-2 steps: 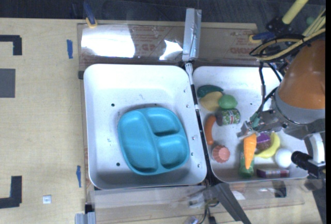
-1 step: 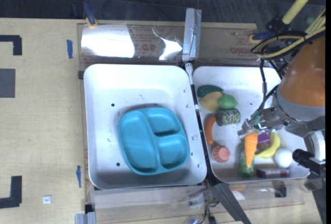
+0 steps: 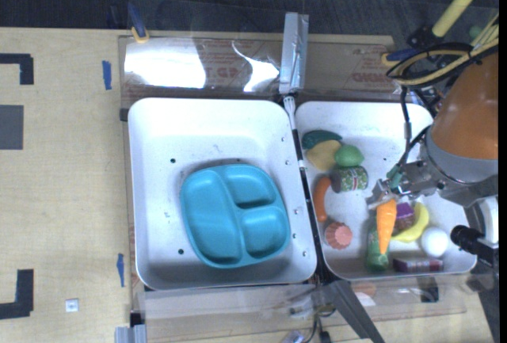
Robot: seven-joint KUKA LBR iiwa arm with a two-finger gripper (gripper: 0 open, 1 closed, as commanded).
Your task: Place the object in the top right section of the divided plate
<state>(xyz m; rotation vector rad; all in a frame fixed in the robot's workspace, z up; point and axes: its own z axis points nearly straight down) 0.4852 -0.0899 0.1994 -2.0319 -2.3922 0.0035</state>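
Blue divided plate (image 3: 235, 213) sits bare in the left bin (image 3: 150, 135); gripper (image 3: 400, 187) hovers over right-bin toys (image 3: 380, 226), grip unclear, nothing placed yet.

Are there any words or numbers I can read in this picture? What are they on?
No text reads clearly.
Red print on the cardboard behind the bins: too blurred to read.
Label on the small can in the right bin: too small to read.
Blue plate: no words on it.
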